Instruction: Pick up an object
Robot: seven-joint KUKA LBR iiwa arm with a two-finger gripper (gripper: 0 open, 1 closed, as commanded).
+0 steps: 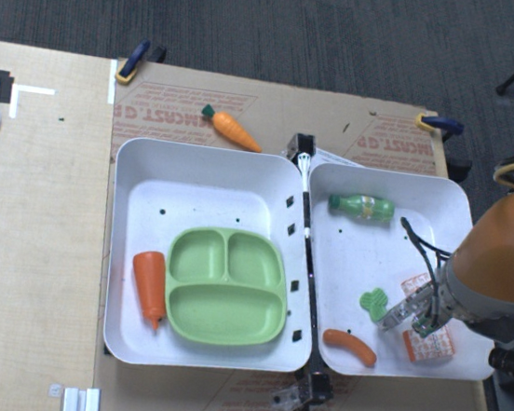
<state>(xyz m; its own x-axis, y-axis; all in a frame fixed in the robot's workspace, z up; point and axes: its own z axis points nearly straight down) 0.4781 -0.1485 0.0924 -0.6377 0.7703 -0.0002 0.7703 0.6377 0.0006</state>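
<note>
Pincer [418, 317] hung low in right bin [340, 286] | red-white packet [429, 343] just beneath, likely its target | green piece [374, 304] beside | grip state: couldn't tell

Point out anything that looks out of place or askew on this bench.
One small carrot lies on the cardboard behind the left bin, outside both bins. The green bottle lies on its side in the right bin. Nothing looks spilled or broken.
</note>
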